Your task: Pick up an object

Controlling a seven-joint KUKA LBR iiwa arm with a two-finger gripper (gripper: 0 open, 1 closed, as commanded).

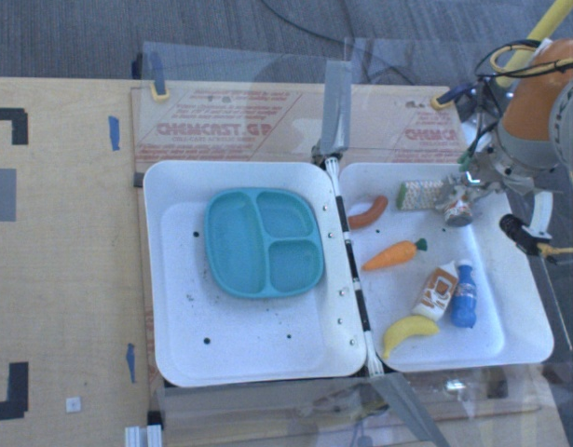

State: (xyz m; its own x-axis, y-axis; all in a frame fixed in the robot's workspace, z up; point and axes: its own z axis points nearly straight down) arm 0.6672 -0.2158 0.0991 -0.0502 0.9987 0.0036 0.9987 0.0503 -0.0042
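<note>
Hovering over the right bin's (510, 338) far edge, the gripper (457, 205) is sitting just beside a speckled sponge (420, 195). Sharing that bin are a sausage (367, 212), carrot (394, 255) pointing left, banana (408, 331), carton (437, 292) and blue bottle (464, 295). Left bin (174, 277) is holding a teal divided plate (265, 241).

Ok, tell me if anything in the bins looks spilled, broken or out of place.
Nothing stands out. The teal divided plate lies flat in the left bin. In the right bin the sausage, carrot, banana, carton and blue bottle lie loose on their sides, none visibly damaged.
</note>
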